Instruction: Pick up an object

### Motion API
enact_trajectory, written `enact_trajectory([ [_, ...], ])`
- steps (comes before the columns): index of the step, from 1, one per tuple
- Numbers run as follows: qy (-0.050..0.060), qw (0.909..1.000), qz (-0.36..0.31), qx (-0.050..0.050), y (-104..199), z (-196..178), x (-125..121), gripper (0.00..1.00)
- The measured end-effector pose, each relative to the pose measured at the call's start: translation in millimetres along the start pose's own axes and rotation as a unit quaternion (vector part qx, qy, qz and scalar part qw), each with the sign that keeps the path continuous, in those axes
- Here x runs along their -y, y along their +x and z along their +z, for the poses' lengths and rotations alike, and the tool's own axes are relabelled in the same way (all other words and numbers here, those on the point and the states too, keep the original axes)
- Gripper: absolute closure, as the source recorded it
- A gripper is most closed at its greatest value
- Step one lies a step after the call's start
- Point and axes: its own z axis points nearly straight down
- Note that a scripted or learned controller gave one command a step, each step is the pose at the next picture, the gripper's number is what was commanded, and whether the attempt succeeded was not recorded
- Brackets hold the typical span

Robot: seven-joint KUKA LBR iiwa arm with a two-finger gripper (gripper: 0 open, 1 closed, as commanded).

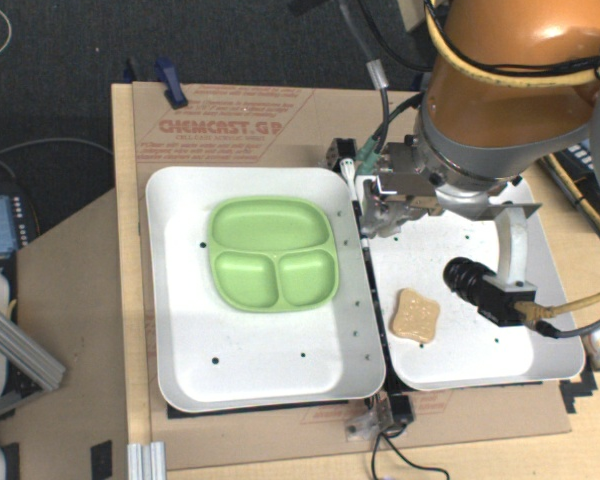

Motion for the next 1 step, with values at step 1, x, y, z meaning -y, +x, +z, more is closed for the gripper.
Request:
enact_trajectory([
  [1, -0.001, 1.0, -0.007, -0.001, 80.4, -6.1, 1.1, 1.0],
])
